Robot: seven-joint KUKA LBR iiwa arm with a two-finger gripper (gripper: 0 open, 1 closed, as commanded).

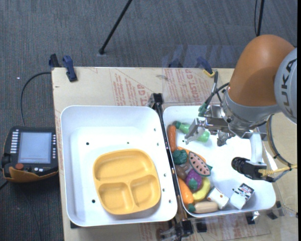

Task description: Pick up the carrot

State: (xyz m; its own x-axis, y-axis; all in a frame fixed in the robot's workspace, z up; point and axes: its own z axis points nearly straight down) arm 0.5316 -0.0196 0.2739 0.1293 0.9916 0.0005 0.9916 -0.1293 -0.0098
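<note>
From the fixed camera above the bench, the left shallow white plastic bin (72,134) holds a single yellow-orange plastic tray (126,181) divided into three compartments, lying flat toward the near side of the bin. The right shallow white plastic bin (231,157) is crowded along its left wall with toy food. The long orange toy carrot (171,136) lies there lengthwise against that left wall, toward the far end of the pile, untouched by the arm. Just near of it sits a dark green leafy toy vegetable (179,157), then a slice of toy watermelon with a red face and dark seeds (199,163), a purple toy vegetable (193,178) and a yellow toy banana (204,189). A second orange toy piece (186,191) lies against the left wall at the near end, and a tan sausage-shaped toy (206,207) rests along the near wall. To the right of that are a small white block (219,199) and a small white carton with dark print (242,195). A light green rounded toy (202,135) lies at the far side of the pile, just beside the metal two-finger gripper (209,133), which hangs over the far middle of the right bin, right of the carrot and apart from it; its fingers look spread, with nothing between them.
</note>
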